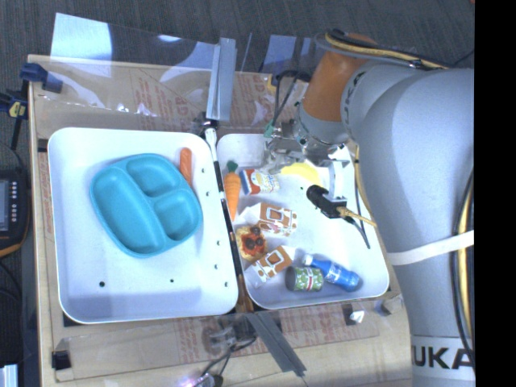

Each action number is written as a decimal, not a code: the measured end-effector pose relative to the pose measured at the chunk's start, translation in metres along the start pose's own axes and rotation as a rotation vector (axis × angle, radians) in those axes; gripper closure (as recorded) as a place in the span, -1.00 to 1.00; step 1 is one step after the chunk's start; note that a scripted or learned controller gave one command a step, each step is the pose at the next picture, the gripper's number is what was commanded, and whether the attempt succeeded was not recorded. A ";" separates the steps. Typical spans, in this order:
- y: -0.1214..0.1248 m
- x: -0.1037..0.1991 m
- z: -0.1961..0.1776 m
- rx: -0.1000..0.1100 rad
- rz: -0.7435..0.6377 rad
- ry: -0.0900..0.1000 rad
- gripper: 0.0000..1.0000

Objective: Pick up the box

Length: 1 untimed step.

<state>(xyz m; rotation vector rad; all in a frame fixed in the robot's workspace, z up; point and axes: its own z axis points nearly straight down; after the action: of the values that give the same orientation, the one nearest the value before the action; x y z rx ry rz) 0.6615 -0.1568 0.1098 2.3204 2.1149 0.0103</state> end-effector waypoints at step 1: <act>0.000 0.000 0.000 0.000 0.000 0.000 -1.00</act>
<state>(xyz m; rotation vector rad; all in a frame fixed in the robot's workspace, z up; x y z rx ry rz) 0.6615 -0.1568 0.1098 2.3203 2.1151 0.0101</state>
